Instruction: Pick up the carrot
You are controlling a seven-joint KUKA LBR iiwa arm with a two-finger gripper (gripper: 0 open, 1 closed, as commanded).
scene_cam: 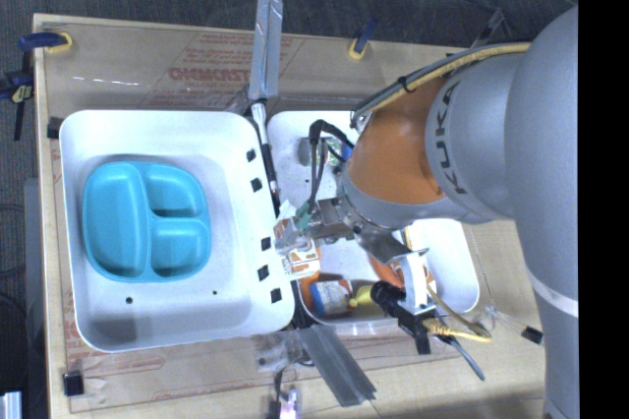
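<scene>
While the arm (462, 142) covers most of the right bin (457, 284), pincer state unreadable; counted: two bins, one blue divided tray (145, 218).

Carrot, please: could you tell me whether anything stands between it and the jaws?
Nothing visible does. What appears to be the carrot lies at the near edge of the right bin, just below the jaws, with a yellow and dark item beside it. The arm hides much of that bin.
</scene>
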